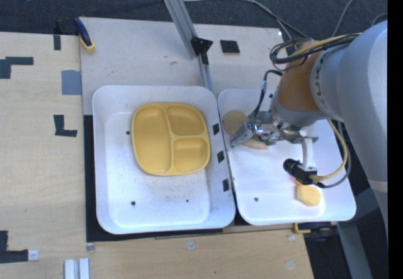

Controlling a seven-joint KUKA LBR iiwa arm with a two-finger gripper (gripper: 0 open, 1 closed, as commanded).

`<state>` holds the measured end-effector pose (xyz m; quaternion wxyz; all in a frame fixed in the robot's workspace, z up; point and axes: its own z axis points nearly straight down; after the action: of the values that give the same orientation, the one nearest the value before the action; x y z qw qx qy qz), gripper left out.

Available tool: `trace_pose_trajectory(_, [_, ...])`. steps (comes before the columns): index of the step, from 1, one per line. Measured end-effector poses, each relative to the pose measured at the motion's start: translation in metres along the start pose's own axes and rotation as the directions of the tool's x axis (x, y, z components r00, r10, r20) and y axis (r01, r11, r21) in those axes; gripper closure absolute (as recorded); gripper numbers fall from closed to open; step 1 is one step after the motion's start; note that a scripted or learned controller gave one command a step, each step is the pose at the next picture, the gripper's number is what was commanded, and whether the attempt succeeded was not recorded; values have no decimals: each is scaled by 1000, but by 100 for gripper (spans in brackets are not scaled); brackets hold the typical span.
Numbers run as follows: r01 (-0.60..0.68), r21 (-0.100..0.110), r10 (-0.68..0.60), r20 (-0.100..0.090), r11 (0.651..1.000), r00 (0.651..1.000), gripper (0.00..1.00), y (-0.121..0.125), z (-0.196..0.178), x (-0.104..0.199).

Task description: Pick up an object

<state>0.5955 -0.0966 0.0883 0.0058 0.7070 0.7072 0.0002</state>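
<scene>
Down low in the right bin (pixel 327 208), gripper (pixel 242 136) by a tan thing (pixel 234 121); grip hard to tell.

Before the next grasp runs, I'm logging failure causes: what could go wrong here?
The tool works low by the right white bin's inner wall, beside a tan round object; it could hit that wall or push the object away. The small yellow block lies near the dangling black cable, which might drag it.
</scene>
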Motion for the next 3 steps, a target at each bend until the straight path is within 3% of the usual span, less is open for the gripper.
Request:
trace_pose_trajectory(1, [2, -8, -2, 0, 1000, 1000, 100, 3, -14, 1])
trace_pose_trajectory(2, [1, 6, -1, -8, 1000, 1000, 100, 12, -60, 0])
trace_pose_trajectory(3, [2, 5, -1, -8, 1000, 1000, 100, 6, -105, 2])
